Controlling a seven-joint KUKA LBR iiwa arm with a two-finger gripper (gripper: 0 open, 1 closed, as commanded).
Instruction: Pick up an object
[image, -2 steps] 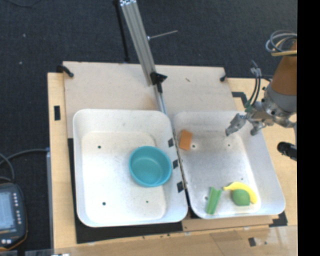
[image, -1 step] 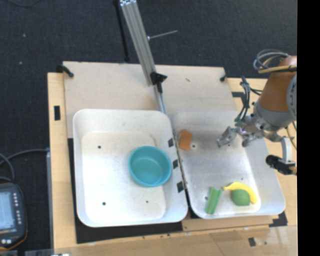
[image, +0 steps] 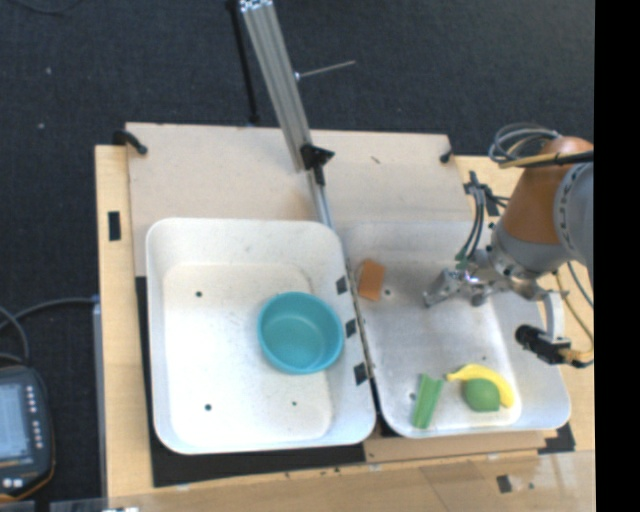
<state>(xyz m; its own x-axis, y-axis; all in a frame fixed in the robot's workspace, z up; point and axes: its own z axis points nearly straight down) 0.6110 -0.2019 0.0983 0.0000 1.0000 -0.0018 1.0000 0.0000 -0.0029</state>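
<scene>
**Overhead, the gripper hangs over the right bin with nothing in it**

Overhead, the camera looks down on a wooden bench (image: 260, 170) that carries two shallow white bins side by side. The left bin (image: 200, 400) holds a single blue bowl (image: 300, 332), sitting upright toward that bin's right side, near the wall shared with its neighbour.

The right bin (image: 540, 410) holds the smaller things. An orange block (image: 370, 279) lies at the bin's left edge, just beside the dividing wall. Along the near edge lie three items close together: a green stick-shaped piece (image: 428, 401), tilted slightly, then a yellow banana-shaped object (image: 478, 376), and a round green fruit (image: 482, 396) that touches the yellow one and partly covers it.

The grey arm (image: 575, 215), with its orange band (image: 535, 205), reaches in from the right and bends down over the upper middle of the right bin. Its gripper (image: 432, 297) points toward the left, hanging above bare bin floor between the orange block and the cluster at the near edge, well apart from both. The metal fingers (image: 440, 290) appear spread somewhat, and no object sits between them; how wide the gap is cannot be judged at this resolution. Every object lies in its bin, none lifted.

A slanted metal rail (image: 280, 85) crosses the top of the view, ending near the seam between the two bins.
</scene>
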